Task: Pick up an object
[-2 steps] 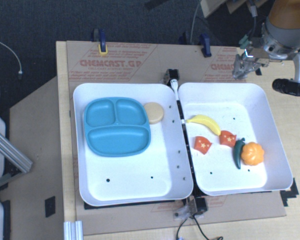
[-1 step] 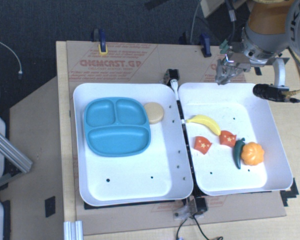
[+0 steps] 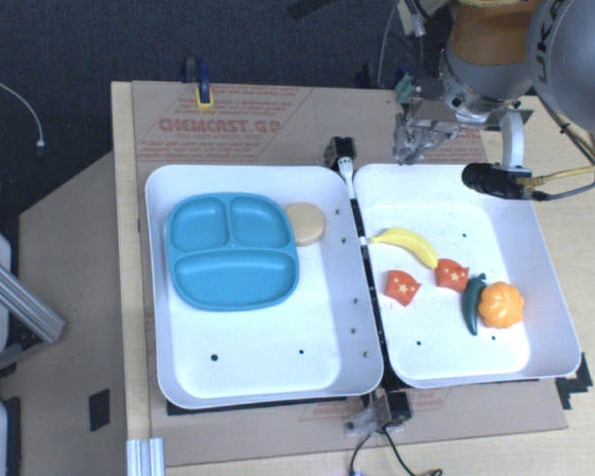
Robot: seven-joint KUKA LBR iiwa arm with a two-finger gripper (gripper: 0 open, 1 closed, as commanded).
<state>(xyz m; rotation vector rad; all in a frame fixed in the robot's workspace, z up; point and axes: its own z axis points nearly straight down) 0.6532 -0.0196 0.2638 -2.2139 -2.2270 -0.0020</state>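
Arm parked above the far rim of the right bin, nothing in its grasp.

The worktop [image 3: 129,266] carries 2 white bins; taking the right bin [image 3: 535,350] as landmark, the left bin [image 3: 258,365] lies touching its left wall. The grey arm [image 3: 516,28] with its orange band hangs above the landmark's far edge, and the gripper [image 3: 416,147] points down just beyond that rim, over bare board; its fingers look slightly apart with nothing between them. The blue divided plate [image 3: 233,251] sits well left of the landmark, in the other bin, with a round beige piece [image 3: 305,223] touching its right side. Inside the landmark lie a banana [image 3: 409,243] near the left wall, an orange pepper [image 3: 501,304] toward the right, a dark green pepper [image 3: 472,305] against it, and 2 red pieces [image 3: 403,287] [image 3: 452,275] between banana and peppers.
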